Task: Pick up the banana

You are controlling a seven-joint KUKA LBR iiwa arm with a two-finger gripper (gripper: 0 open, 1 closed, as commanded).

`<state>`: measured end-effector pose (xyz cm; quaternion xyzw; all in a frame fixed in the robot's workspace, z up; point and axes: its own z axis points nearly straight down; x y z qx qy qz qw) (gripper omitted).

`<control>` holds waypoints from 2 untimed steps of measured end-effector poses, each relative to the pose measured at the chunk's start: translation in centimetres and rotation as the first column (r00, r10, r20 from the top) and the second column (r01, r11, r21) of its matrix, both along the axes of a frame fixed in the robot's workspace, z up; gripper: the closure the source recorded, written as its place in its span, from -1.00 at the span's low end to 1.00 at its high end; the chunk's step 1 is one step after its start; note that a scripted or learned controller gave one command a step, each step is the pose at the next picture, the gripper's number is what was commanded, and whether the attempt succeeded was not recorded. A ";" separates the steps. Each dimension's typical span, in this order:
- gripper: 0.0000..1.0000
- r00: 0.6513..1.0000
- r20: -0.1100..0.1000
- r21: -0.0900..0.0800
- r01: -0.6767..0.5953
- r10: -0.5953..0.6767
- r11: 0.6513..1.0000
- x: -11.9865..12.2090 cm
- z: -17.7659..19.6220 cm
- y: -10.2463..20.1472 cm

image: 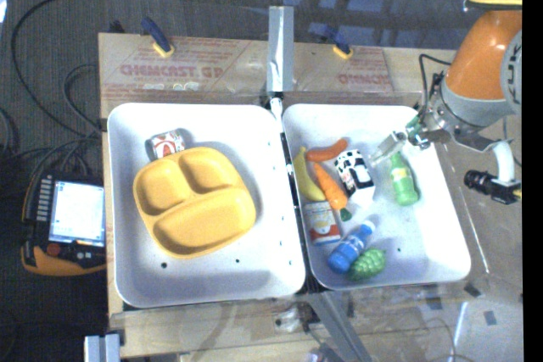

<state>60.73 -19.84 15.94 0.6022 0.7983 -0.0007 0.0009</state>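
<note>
The shallow white right-hand bin (441, 246) holds the curved yellow banana (307, 179) by its left wall, beside an orange carrot (330, 184). The hand (402, 141) hovers well right of it, grip state unclear.

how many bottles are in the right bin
2. A green plastic bottle lies at the bin's right side, near the gripper. A blue plastic bottle with a white cap lies at the front, beside green grapes. Others may be hidden.
</note>
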 end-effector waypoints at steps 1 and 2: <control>-1.00 1.000 0.001 0.003 -0.025 0.025 1.000 4.7 1.3 0.6; -1.00 0.983 0.025 -0.006 -0.180 0.180 0.984 -3.3 -4.1 1.0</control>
